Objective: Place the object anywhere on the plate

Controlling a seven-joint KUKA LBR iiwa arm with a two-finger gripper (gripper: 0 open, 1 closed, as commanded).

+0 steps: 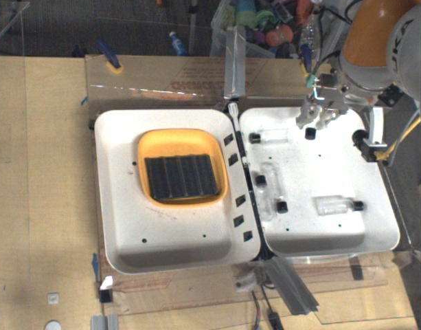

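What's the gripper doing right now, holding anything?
Gripper: above the far edge of the right bin; open or closed cannot be told, and nothing is visibly held.

Faint reddish print runs across the cardboard sheet (196, 81) behind the bins, too blurred to read.

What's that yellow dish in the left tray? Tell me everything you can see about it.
The plate is a shallow, rounded-square dish, yellow-orange, looking like glossy plastic. It lies flat in the left bin, toward the bin's far side, resting on the white floor. A dark, ribbed rectangular block lies inside it, covering most of its middle and near side, so mainly the rim shows.
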